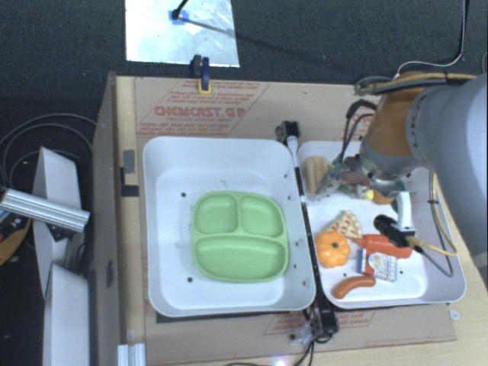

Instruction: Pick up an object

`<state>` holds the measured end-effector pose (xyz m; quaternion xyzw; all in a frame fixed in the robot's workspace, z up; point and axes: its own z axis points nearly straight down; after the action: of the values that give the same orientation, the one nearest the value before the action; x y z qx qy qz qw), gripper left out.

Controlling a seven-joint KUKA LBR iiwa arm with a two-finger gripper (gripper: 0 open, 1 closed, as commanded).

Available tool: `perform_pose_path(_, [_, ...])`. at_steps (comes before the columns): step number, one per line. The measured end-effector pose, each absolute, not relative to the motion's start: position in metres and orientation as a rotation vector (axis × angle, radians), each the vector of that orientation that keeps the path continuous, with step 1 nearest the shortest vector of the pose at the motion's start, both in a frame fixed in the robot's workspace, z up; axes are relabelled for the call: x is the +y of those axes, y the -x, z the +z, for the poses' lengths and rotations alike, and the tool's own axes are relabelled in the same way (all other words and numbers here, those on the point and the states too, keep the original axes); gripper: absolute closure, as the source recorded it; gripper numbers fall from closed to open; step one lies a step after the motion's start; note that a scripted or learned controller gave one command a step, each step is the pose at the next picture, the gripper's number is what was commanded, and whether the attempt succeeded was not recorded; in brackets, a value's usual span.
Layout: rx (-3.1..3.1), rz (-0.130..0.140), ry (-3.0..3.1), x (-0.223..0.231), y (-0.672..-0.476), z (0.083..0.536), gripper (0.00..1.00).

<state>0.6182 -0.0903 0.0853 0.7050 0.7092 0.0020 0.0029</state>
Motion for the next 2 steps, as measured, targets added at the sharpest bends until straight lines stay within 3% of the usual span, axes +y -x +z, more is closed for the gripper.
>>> perform_pose_path(1, [2.260,-0.053,-2.245,-0.0909,-0.6611,0.0831,0.00])
perform_pose_path(2, [2.260,-0.051,-2.239,-0.0920,-0.6601,0.0931,1.00])
